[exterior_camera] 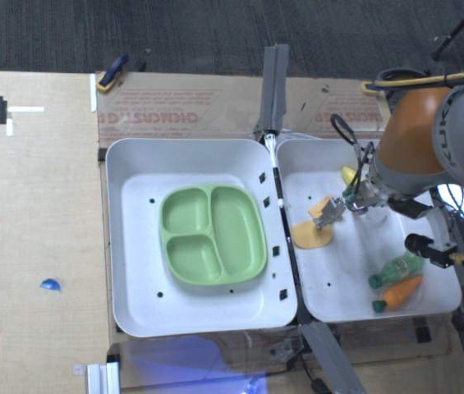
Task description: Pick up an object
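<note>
My gripper is low in the right bin, near its left wall. It sits right over a flat tan-orange piece whose upper part rises beside the gripper tip. A small yellow object lies just behind the wrist, partly hidden by it. Near the bin's front right corner lie a green bottle-shaped object and an orange carrot, side by side. From this view I cannot make out whether anything is held.
The left bin holds a green three-compartment plate. A grey divider post rises between the bins at the back. The arm's orange band and cables hang over the right bin's back right.
</note>
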You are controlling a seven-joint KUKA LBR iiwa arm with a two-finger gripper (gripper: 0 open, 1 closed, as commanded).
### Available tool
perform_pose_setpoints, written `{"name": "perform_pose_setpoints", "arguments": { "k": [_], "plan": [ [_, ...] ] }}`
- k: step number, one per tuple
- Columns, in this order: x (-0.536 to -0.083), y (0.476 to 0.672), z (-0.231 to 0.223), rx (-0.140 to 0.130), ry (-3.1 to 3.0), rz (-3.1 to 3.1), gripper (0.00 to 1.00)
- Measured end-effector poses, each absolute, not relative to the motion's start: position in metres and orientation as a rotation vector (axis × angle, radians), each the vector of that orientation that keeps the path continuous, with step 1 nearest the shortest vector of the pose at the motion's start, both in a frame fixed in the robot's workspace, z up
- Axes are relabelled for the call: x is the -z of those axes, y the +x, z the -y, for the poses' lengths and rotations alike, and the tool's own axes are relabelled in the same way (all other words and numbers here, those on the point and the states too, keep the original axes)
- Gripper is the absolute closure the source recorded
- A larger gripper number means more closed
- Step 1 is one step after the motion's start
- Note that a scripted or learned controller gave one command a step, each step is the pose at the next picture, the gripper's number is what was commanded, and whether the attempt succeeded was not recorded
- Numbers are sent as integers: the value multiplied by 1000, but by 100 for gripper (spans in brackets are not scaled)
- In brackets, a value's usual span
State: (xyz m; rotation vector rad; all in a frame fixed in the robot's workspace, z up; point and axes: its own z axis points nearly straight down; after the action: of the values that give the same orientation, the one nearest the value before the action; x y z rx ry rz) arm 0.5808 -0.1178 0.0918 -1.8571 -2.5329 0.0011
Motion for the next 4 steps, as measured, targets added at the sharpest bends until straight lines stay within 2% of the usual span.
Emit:
{"name": "perform_pose_setpoints", "arguments": {
  "k": [1,2,3,4],
  "plan": [
    [-92,605,102,-1,-1932,2479,0],
    [-106,608,104,7,-1943,2484,100],
    [-102,606,104,0,-1939,2478,0],
    [-91,559,122,-2,-2046,2382,0]
  ]
}}
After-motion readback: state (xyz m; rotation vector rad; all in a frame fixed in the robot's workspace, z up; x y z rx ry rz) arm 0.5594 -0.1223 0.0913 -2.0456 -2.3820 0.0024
